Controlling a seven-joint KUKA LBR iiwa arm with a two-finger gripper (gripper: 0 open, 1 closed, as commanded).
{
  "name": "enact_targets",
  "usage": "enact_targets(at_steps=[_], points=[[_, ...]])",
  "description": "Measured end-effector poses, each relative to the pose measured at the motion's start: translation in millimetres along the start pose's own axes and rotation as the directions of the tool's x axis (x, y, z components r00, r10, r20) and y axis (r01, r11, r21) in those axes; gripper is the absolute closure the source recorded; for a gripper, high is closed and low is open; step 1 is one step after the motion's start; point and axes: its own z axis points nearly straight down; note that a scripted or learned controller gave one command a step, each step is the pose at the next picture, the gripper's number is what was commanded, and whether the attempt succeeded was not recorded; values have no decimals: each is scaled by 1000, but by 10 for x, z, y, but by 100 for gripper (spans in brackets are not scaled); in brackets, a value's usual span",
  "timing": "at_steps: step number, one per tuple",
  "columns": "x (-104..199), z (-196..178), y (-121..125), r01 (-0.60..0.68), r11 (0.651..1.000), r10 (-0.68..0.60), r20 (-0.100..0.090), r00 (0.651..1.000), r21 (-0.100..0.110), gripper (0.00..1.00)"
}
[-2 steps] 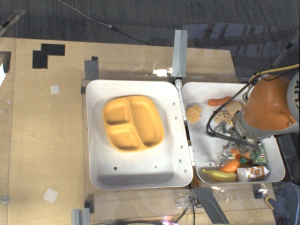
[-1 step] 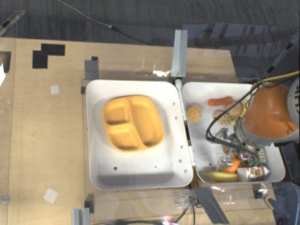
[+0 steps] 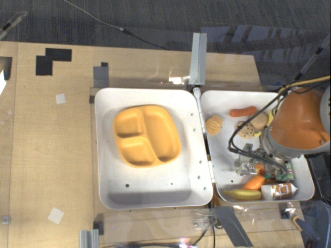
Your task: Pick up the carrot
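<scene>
Camera view. The grey arm with its orange band (image 3: 299,122) stands over the right white bin (image 3: 223,103), in the lower right of the frame. The gripper (image 3: 254,167) hangs directly over the short orange tapered carrot (image 3: 254,182), whose visible part emerges just below the gripper toward the frame's lower edge. The carrot's long axis runs diagonally, lower left to upper right. Finger spacing cannot be determined; cabling and the wrist cover it.

Right bin contents: a yellow banana (image 3: 244,194) touching the carrot's lower end, a white bottle with a brown label (image 3: 278,191), a reddish sausage (image 3: 242,111), a round tan cookie (image 3: 213,124).

Left white bin (image 3: 106,138): one yellow three-compartment plastic tray (image 3: 147,135).
</scene>
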Motion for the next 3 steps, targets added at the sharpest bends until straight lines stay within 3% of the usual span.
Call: enact_targets(at_steps=[1,2,3], points=[[95,-10,132,-187,982,187,-20,982,2,100],[58,-127,140,-182,983,182,-10,983,1,100],[-10,-837,544,-489,872,489,-16,872,6,100]])
